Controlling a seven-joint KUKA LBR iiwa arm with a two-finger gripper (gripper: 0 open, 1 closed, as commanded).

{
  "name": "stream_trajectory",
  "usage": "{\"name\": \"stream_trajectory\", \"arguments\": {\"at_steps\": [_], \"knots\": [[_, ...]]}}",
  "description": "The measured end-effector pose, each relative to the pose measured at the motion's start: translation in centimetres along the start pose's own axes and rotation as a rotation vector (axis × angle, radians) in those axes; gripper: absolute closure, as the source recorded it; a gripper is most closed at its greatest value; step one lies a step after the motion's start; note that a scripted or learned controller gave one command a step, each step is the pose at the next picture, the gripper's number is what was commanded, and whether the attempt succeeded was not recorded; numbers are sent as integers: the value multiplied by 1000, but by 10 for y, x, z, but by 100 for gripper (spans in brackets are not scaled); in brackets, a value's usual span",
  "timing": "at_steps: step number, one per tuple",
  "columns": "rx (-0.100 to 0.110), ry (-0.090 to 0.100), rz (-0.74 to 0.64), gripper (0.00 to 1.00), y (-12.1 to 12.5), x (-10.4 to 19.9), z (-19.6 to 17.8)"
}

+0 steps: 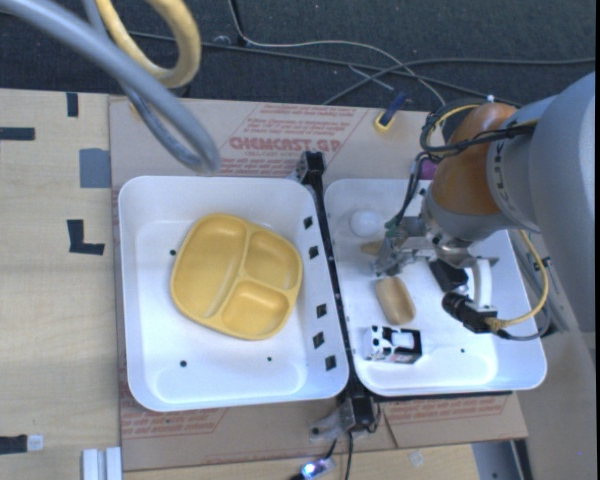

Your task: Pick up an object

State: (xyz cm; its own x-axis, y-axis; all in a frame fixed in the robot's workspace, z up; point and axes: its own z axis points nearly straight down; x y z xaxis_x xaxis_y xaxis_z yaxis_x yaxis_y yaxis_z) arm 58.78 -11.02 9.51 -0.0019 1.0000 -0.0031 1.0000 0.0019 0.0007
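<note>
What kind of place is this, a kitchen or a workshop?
Most likely a robotics lab bench, not a kitchen. A robot arm reaches over two white bins that hold a toy-like yellow tray and small objects, with loose cables and cardboard around.

A light wooden bench (40, 298) fills the left side and lower edge, marked with dark tape pieces (82, 236) near its left edge; a brown cardboard sheet (280, 138) with red printing lies on it, reaching toward the bench's far edge; beyond that far edge runs a dark carpeted floor (400, 18), crossed by thin black cables (310, 53); a thick grey hose (110, 53) and a yellow hose (175, 28) loop in from the upper left corner; the light is even and soft, with faint shadows.
</note>
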Motion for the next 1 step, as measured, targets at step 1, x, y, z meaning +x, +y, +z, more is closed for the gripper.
{"name": "stream_trajectory", "arguments": {"at_steps": [1], "knots": [[-1, 2, 2, 100, 2, -7, -45]]}}
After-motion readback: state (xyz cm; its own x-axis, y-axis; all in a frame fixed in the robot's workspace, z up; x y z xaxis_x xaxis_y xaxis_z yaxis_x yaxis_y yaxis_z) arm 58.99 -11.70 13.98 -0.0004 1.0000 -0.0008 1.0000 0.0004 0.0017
